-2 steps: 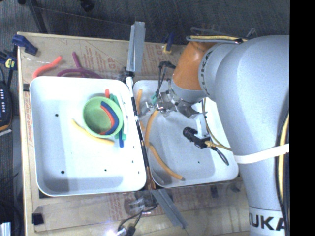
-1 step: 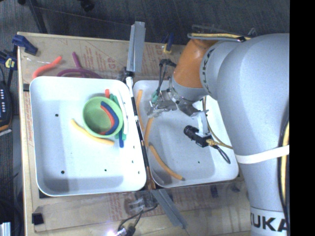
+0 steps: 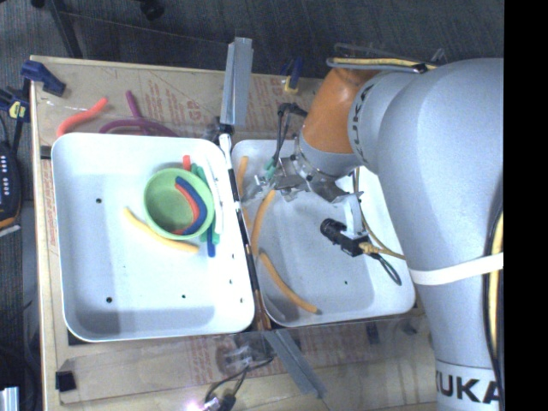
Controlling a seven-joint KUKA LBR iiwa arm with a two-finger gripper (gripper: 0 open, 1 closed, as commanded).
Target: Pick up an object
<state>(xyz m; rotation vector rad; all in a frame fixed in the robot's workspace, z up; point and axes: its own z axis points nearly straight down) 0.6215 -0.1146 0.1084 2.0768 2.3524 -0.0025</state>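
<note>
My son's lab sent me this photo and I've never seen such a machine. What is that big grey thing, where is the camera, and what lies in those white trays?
The grey bulk with the orange band is a robot arm, reaching in from the right. One fixed camera looks down at a slant. The gripper hangs over the far end of the right bin; whether it holds anything is unclear. That bin has orange flexible strips. The left bin has a green bowl with coloured strips in and around it.
</note>
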